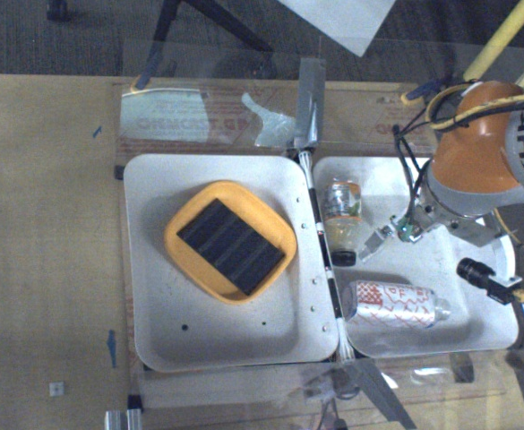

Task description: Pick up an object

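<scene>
In the right bin (476,334) lie two things. A small clear bottle (340,211) with a black cap rests along the left wall, cap pointing to the front. A white packet with red print (392,302) lies crosswise near the front. My gripper (376,240) hangs low over the middle of this bin, just right of the bottle's cap end and above the packet, with nothing visibly held. The left bin (154,330) holds a yellow-orange dish-shaped object with a black ribbed insert (230,240).
The grey arm with its orange band (476,146) covers the right bin's back right part, trailing cables. A black cylinder (484,279) juts from the wrist over the right side. A metal divider (320,240) separates the bins. Clear plastic wrap (208,119) lies behind the left bin.
</scene>
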